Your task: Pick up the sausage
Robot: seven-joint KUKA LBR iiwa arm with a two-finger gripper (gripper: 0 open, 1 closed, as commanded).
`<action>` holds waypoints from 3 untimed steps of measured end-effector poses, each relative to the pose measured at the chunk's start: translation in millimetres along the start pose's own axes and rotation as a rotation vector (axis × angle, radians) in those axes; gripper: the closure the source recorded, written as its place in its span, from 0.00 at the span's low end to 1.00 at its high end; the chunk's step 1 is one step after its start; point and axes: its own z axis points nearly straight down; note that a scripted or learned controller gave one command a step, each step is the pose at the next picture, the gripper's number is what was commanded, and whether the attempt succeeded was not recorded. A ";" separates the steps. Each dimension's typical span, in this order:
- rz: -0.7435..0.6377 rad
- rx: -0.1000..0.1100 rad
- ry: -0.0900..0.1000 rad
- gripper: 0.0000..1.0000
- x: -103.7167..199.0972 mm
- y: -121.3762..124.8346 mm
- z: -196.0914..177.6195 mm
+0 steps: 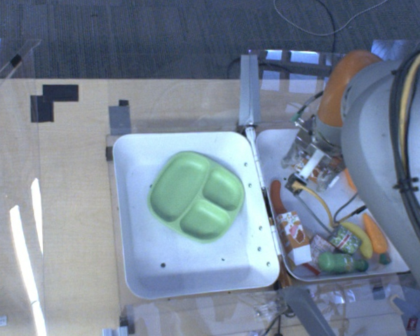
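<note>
1. Leftmost on the surface (pixel 73 227): left bin (pixel 142 273), bearing a green divided plate (pixel 196 194); no part in the grasp.
2. Next, at the right bin's (pixel 268 143) left wall: the sausage (pixel 277 195), reddish, lying lengthwise, touching or nearly touching the wall. Likely trouble: a finger catching that wall, or closing on the printed packet (pixel 292 227) just below instead.
3. Further right: the gripper (pixel 310 167), hovering above the bin, beside the sausage, not over it. Impossible to tell whether clenched or released; nothing visibly grasped.
4. Rightmost: arm (pixel 387 140) covering much of the bin. Green bottle (pixel 341 262), banana (pixel 360 237) and carrot (pixel 375 234) crowded at the lower corner; bin's right side hidden.
</note>
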 end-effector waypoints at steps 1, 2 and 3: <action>0.024 0.019 -0.016 0.00 8.6 10.0 0.1; 0.079 -0.013 0.008 0.00 -14.7 -22.0 -0.3; 0.072 -0.015 0.010 1.00 -12.7 -21.6 -11.3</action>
